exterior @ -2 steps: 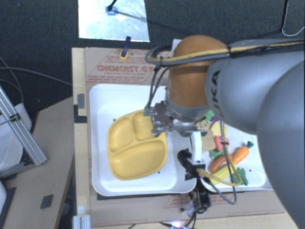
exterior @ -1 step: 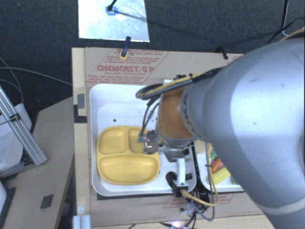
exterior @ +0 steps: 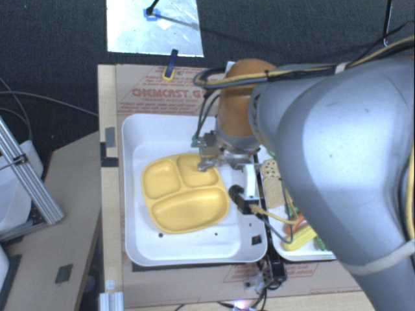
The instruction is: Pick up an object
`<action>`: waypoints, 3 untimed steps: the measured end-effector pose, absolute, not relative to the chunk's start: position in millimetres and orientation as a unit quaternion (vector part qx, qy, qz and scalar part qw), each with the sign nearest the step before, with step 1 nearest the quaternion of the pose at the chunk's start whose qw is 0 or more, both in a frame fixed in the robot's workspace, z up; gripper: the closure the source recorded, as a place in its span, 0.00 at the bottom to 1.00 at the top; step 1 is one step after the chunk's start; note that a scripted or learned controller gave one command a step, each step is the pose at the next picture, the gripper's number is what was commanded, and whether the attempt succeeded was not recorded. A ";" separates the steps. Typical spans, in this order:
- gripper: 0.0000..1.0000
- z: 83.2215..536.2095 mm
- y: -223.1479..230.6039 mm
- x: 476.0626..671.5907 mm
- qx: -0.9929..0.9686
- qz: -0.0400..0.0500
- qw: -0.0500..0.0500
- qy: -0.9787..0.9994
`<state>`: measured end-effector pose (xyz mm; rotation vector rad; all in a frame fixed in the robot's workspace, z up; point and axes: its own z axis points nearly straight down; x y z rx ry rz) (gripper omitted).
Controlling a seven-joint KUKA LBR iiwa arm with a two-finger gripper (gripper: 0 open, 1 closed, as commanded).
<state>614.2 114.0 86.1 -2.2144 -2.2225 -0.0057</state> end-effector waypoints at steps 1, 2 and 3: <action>1.00 270.5 93.3 622.7 -0.706 -0.007 -0.006 -0.708; 1.00 170.5 117.4 546.8 -0.706 0.004 0.004 -0.708; 1.00 81.4 150.0 605.9 -0.705 -0.003 -0.002 -0.709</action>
